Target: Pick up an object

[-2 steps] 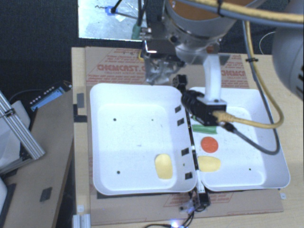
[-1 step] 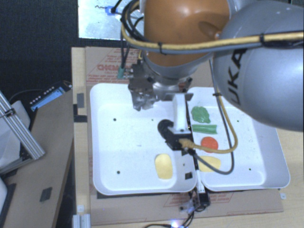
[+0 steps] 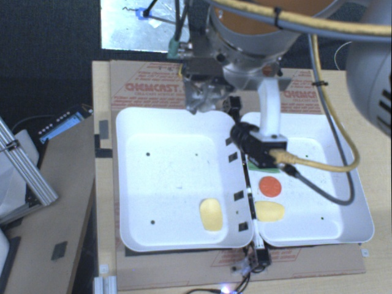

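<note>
A pale yellow rounded object (image 3: 211, 214) lies in the left bin (image 3: 165, 164), near its front right corner. In the right bin (image 3: 331, 219), close to the divider, sit an orange-red round object (image 3: 270, 187) and, just in front of it, a second yellow object (image 3: 269, 211). A sliver of green shows behind the orange-red one. My gripper (image 3: 204, 98) hangs over the back rim of the left bin, far behind all of these objects, and I see nothing held in it.
A white bracket with a black box (image 3: 264, 144) and a yellow cable (image 3: 318, 164) hangs from the wrist over the divider and the right bin. Both bins rest on a cardboard sheet (image 3: 147, 81). A metal rail (image 3: 27, 170) stands at the left.
</note>
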Robot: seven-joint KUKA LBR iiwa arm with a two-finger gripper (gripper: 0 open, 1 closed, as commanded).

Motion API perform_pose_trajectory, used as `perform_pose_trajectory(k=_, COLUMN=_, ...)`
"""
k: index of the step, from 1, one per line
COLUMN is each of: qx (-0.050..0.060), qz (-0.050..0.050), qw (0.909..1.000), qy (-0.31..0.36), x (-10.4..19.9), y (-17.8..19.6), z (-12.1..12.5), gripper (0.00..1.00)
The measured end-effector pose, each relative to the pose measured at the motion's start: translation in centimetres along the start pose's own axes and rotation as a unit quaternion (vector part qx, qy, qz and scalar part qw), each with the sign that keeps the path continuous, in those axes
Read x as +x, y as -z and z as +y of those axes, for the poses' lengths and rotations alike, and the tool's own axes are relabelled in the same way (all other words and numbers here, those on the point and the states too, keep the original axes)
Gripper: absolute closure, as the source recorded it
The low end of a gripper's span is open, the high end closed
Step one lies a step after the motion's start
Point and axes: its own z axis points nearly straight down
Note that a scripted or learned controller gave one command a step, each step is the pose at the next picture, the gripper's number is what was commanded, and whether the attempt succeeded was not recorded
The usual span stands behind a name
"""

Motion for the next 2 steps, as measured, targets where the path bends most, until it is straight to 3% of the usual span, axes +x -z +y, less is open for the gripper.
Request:
perform_pose_trajectory(k=1, qx=0.004, qz=-0.004, qw=1.0000, qy=-0.007, x=-9.7, y=1.5, z=0.1, gripper=1.00)
perform_pose_trajectory(k=2, qx=0.011, qz=-0.005, qw=0.9999, qy=0.002, x=-3.4, y=-9.0, z=-0.2, gripper=1.00)
